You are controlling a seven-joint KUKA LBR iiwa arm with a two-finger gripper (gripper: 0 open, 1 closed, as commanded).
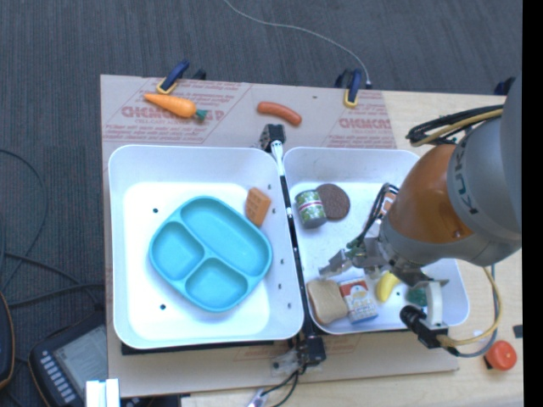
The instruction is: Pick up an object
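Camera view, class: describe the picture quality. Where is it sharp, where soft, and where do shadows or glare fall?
Camera view: lighting is even and diffuse; the blue tray and carrot are reasonably sharp; the arm close to the lens looks large and soft; a faint shadow lies beneath the tray in the left bin; the white bin walls are bright, without strong glare.

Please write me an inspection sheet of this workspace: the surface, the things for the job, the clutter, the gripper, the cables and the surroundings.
Surface: cardboard board bearing left bin and right bin.
Job's things: in right bin, can, brown disc, carton, bread, yellow piece. In left bin, blue tray and orange block.
Clutter: carrot and sausage on the board, outside the bins.
Gripper: gripper low over right bin; nothing seen between fingers.
Cables: white cable on the floor; black and yellow cables on the arm.
Surroundings: grey carpet.
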